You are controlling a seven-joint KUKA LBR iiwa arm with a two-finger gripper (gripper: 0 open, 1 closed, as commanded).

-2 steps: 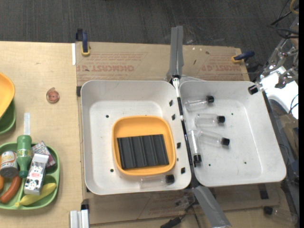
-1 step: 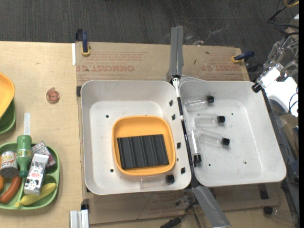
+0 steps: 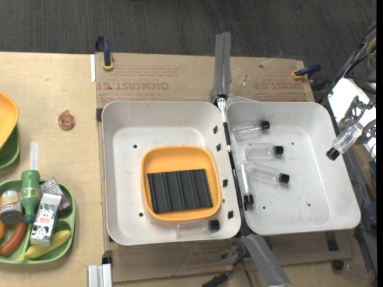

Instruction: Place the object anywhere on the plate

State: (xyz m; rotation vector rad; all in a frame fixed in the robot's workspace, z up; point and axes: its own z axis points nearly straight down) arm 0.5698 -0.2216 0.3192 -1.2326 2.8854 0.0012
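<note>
An orange plate point(image 3: 179, 157) sits in the left bin point(image 3: 119, 160) with a dark ridged insert point(image 3: 181, 190) lying on it. My gripper point(image 3: 355, 127) hangs at the far right, over the right bin's point(image 3: 311, 211) right rim. A clear vial with a black cap point(image 3: 341, 143) slants down-left from between its fingers, cap end lowest. Several more clear black-capped vials lie in the right bin, among them one near the back point(image 3: 248, 128) and one in the middle point(image 3: 267, 173). Another vial point(image 3: 194, 228) lies in the left bin, just in front of the plate.
A green tray point(image 3: 66, 232) with toy food and a bottle stands on the wooden table at the far left. An orange and green dish point(image 3: 7, 130) is above it. Clamps point(image 3: 106, 55) hold the cardboard behind the bins.
</note>
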